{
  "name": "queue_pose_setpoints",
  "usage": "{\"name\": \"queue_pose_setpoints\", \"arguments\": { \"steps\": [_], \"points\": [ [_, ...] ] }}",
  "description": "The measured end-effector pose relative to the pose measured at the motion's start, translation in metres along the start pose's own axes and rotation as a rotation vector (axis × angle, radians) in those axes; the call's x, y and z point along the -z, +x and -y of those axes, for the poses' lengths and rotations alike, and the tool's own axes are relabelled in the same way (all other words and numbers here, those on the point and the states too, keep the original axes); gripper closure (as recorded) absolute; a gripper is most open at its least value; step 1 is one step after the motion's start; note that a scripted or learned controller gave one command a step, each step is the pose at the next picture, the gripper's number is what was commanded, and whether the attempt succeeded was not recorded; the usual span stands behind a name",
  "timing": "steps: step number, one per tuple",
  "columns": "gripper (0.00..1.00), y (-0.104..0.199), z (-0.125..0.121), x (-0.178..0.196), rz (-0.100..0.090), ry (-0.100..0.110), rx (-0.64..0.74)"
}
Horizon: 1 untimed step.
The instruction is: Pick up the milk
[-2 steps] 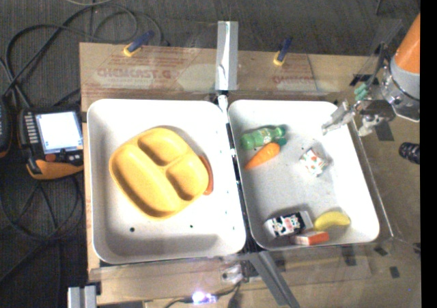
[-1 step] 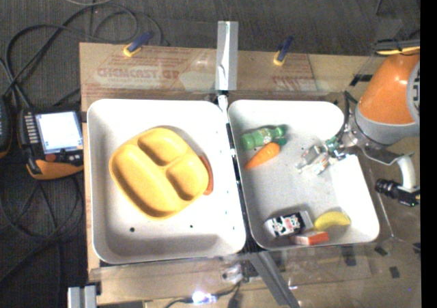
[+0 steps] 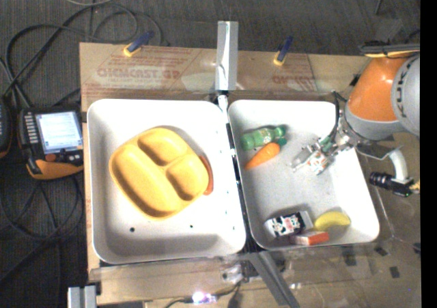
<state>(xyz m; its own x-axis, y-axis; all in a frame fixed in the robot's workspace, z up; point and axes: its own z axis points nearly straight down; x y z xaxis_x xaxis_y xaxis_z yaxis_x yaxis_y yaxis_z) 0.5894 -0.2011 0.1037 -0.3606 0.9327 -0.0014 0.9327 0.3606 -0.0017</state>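
Sitting side by side across the frame's middle: 2 white bins, left bin (image 3: 102, 231) and right bin (image 3: 355, 190). Filling the left bin's centre: yellow divided tray (image 3: 160, 170). Reaching in at right: grey-and-orange arm (image 3: 386, 98), gripper (image 3: 315, 154) hovering in the right bin's upper middle, finger state impossible to tell. Lying untouched at that bin's lower edge, well apart from the gripper: milk carton (image 3: 287, 223). Pick apparently not begun. Crowding the carton: red block (image 3: 313, 238), lemon (image 3: 332, 219). Resting upper left of the right bin: green bottle (image 3: 263, 136), carrot (image 3: 263, 155).
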Motion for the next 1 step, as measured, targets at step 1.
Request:
{"name": "queue_pose_setpoints", "arguments": {
  "steps": [1],
  "points": [
    [1.00, 0.0016, -0.0013, 0.0086, -0.005, -0.003, 0.000]
  ]
}}
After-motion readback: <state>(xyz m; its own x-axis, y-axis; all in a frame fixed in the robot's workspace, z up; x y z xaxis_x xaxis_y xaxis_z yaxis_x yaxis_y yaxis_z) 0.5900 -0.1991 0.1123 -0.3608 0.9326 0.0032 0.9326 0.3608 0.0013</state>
